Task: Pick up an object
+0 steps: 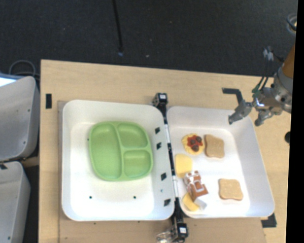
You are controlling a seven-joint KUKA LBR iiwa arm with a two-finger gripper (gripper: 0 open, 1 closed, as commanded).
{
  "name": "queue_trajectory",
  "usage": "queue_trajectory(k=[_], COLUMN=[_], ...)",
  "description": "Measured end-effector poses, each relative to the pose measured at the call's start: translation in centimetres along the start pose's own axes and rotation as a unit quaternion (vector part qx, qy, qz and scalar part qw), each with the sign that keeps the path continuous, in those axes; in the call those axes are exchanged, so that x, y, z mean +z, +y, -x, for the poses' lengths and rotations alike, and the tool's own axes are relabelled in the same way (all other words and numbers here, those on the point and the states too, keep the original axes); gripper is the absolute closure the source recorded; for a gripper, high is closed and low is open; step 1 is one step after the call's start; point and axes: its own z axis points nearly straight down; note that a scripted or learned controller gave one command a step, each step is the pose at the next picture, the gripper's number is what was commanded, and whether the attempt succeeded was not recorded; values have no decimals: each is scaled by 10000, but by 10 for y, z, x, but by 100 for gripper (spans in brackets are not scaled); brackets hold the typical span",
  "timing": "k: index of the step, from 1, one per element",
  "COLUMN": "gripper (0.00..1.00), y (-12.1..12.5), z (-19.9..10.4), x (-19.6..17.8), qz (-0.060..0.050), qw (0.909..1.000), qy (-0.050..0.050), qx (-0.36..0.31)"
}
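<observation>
Claw [249, 115] hangs spread and holding nothing over the right bin's [261, 172] 1 o'clock corner, so you steer toward 7 o'clock, where the nearest toast [214, 146] lies flat near it.

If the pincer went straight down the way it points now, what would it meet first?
Probably the right bin itself. The pincer hangs over its far right corner, near the rim, with bare white floor below. The nearest food, a toast slice, lies off that line. Depth is uncertain from this slanted view.

Green divided plate [121, 151] in the left white bin [67, 190].
</observation>
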Motion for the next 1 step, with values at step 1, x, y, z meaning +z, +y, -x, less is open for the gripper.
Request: queue_trajectory(k=[1], gripper=[0], y=[2], z=[-1], x=[-8], qz=[62], qw=[10000], qy=[-10], qx=[-15])
